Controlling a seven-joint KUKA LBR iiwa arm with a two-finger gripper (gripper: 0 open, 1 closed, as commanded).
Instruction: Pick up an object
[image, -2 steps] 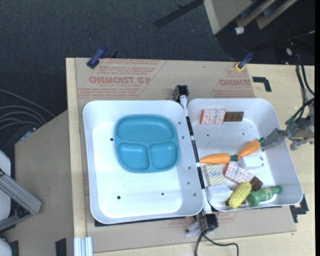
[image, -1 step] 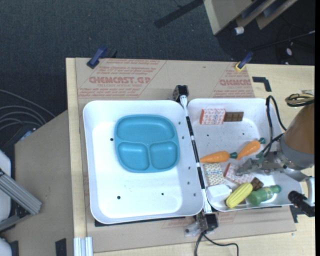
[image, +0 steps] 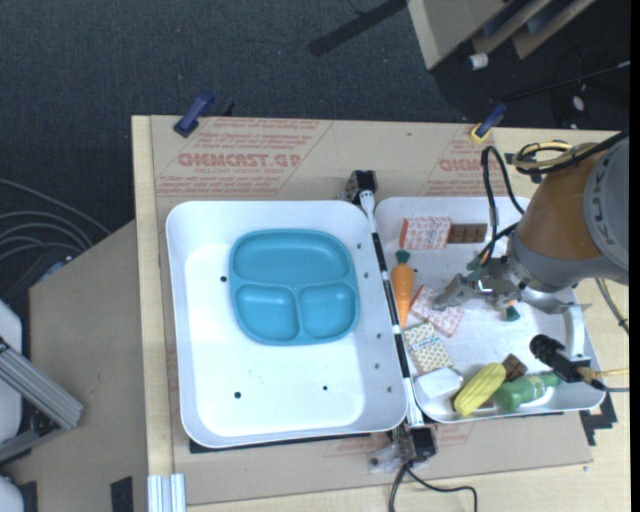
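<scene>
Tool (image: 478, 285), fingers' state can't tell, sits low in right bin (image: 585, 395) w/ toy carrot (image: 402, 285) just left of it, long axis running far-near, by the bins' divider.

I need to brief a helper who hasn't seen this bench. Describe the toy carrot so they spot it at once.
Start at the right bin, the crowded one beside the bin holding the blue tray. Look along its left wall, near the divider between the bins. The carrot lies there lengthwise: a slim orange stick with a green top pointing away from the camera, unlike the flat patterned packets beside it and the yellow corn at the near edge.
</scene>
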